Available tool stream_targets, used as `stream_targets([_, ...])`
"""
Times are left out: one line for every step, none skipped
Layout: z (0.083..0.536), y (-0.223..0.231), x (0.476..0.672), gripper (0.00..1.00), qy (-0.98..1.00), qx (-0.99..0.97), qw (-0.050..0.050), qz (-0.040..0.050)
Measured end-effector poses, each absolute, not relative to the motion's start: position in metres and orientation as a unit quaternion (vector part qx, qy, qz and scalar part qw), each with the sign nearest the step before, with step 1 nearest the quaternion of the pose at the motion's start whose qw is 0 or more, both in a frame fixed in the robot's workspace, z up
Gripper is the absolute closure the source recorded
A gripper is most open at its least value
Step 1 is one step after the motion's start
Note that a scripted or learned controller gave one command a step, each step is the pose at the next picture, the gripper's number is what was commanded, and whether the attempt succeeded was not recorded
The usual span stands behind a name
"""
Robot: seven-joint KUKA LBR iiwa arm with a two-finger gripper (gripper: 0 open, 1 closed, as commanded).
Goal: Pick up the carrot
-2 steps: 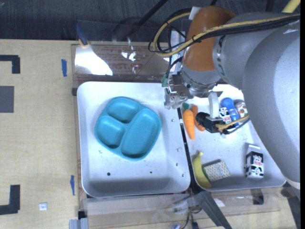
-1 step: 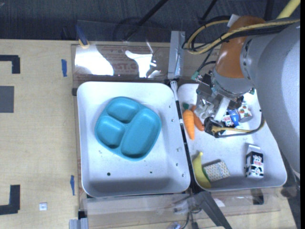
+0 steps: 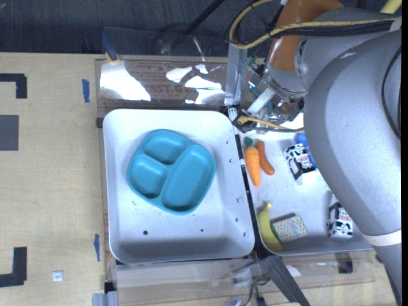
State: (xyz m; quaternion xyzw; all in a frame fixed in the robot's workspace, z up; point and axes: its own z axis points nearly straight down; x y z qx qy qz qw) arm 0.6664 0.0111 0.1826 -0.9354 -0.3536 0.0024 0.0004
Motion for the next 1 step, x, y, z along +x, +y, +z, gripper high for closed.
stream_targets([0.1905,0.014,0.6666,1.0,-0.357,-0.934,0.001,0.0047])
